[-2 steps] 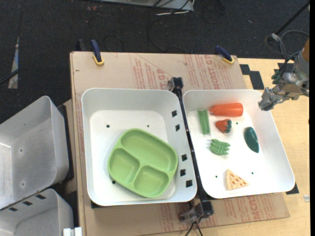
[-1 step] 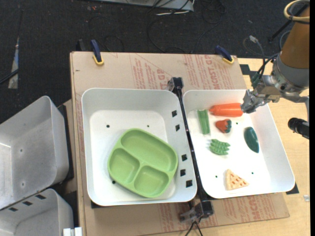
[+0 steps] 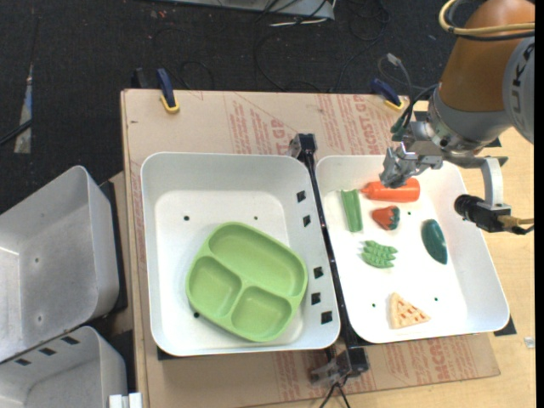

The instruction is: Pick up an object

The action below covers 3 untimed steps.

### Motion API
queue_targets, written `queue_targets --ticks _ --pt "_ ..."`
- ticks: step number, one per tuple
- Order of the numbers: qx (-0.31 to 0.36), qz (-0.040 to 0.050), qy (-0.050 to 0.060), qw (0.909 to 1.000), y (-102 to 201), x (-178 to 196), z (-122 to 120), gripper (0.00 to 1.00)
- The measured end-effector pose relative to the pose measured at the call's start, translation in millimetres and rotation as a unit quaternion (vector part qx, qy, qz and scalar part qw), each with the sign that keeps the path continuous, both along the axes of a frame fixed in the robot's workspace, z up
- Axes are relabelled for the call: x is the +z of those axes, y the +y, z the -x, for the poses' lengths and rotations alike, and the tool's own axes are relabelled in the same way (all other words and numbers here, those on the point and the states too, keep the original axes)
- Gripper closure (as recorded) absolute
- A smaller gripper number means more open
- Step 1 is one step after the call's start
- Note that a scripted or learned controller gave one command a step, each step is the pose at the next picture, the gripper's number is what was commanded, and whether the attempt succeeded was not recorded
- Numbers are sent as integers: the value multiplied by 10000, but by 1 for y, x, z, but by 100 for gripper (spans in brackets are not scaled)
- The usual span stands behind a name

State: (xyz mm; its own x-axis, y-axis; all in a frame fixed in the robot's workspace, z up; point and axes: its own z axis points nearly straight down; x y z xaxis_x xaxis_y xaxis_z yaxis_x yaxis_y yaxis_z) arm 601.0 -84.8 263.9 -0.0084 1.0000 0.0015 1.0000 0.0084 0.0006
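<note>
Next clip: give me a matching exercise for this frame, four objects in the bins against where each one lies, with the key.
Column one:
1. green divided plate
2. orange carrot
3. waffle-patterned wedge
4. dark teal piece

Column two:
A. near corner of the right bin, closest to the camera
B. far end of the right bin, right under the hand
C. alone in the left bin
D. right side of the right bin, beside the red strawberry-like piece

Pairs: 1-C, 2-B, 3-A, 4-D
</note>
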Motion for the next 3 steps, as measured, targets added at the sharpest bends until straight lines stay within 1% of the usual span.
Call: queue_targets --ticks 1,2,3 --pt "-6 6 -4 10000 43 -3 -12 100" --pt "1 -2 9 10000 104 -20 -21 100" --pt "-3 1 -1 10000 154 -34 -36 100"
